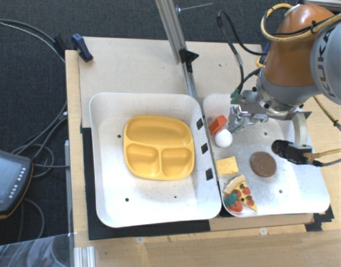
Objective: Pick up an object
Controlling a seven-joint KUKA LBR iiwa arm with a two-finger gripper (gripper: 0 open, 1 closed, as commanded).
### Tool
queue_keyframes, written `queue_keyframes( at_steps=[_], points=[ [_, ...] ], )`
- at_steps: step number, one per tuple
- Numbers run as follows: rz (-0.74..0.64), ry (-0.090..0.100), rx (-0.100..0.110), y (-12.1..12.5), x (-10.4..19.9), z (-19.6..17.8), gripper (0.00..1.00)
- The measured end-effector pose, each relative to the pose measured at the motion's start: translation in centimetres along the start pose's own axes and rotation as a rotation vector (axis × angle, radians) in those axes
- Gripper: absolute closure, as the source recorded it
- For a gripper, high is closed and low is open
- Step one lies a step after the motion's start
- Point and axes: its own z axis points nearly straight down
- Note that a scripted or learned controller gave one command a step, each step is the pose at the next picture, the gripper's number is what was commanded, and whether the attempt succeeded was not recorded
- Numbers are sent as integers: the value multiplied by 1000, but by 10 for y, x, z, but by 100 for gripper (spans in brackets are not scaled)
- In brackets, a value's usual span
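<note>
Nearest the camera, the front edge of the pale worktop (176,243) is running along the bottom of the view, with a strip of clear plastic lying at its lower left corner. On the worktop two shallow white bins are sitting side by side over a black mat. Inside the left bin (106,149) a yellow divided tray (158,147) is resting flat, roughly in the middle. Along the near rim of the right bin (304,196) a toy pizza slice (240,195) is lying, and just behind it a yellow block (226,165) is sitting beside the wall between the bins. A brown round disc (263,164) is lying near the block, apart from it. Further back, a white ball (223,138) is touching an orange-red piece (217,124) close to that same wall.

I am reaching in from the right with my grey arm and orange band, and my pincer (241,117) is hanging over the back part of the right bin, just beside the ball and the orange-red piece. Whether its fingers are parted or closed I cannot tell from this angle; nothing is visibly between them.

A metal rail (173,26) is slanting across the back of the worktop, a blue clamp (82,47) is sitting at the far left corner, and around it dark carpet (25,82) is carrying loose cables and a handheld control pad (8,179).
</note>
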Motion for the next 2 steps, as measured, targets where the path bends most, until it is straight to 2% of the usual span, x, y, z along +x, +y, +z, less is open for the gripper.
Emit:
queue_keyframes(
  at_steps=[1, 2],
  points=[
    [0, -1, -5, 7, 58, -5, 100],
    [7, -2, -4, 16, 110, 13, 100]
  ],
)
